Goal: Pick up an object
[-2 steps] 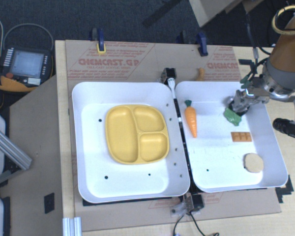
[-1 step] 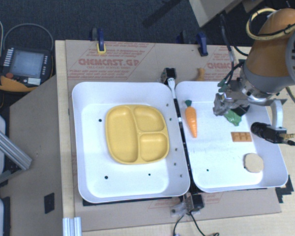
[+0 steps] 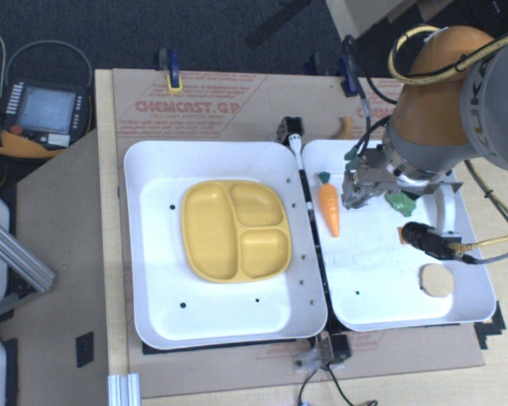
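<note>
An orange toy carrot (image 3: pixel 328 209) with a small green top lies at the left side of the right bin (image 3: pixel 381 307), its tip pointing toward the front. My gripper (image 3: pixel 354 193) hangs low just to the right of the carrot, close to it, with nothing seen in its grasp. A green piece (image 3: pixel 400 201) lies right of the gripper, partly under the wrist. A pale beige disc (image 3: pixel 437 280) rests near the bin's front right corner. A small orange bit (image 3: pixel 404 233) peeks out in the middle right of the bin.
The left bin (image 3: pixel 152 252) holds a yellow divided plate (image 3: pixel 235 229) with three compartments. A ridge where the two bins meet runs just left of the carrot. A small tan object (image 3: pixel 345 128) sits on the bench behind the right bin.
</note>
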You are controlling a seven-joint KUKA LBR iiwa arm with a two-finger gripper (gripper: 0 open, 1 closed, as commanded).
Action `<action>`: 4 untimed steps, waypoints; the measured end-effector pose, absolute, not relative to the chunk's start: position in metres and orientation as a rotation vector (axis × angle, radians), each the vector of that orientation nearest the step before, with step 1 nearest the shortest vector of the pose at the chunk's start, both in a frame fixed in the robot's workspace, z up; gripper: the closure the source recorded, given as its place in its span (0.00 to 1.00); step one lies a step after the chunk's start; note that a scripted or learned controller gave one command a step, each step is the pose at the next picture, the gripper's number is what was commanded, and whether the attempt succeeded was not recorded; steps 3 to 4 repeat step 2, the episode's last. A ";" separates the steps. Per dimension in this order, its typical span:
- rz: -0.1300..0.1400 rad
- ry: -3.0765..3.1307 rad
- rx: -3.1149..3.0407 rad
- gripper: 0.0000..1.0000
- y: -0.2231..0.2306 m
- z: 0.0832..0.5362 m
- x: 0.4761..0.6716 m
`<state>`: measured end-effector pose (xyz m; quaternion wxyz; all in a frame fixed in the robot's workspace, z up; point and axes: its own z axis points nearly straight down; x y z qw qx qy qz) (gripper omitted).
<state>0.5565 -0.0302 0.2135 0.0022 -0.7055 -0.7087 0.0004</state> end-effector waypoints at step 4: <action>0.001 -2.224 -2.213 1.00 0.073 0.234 0.529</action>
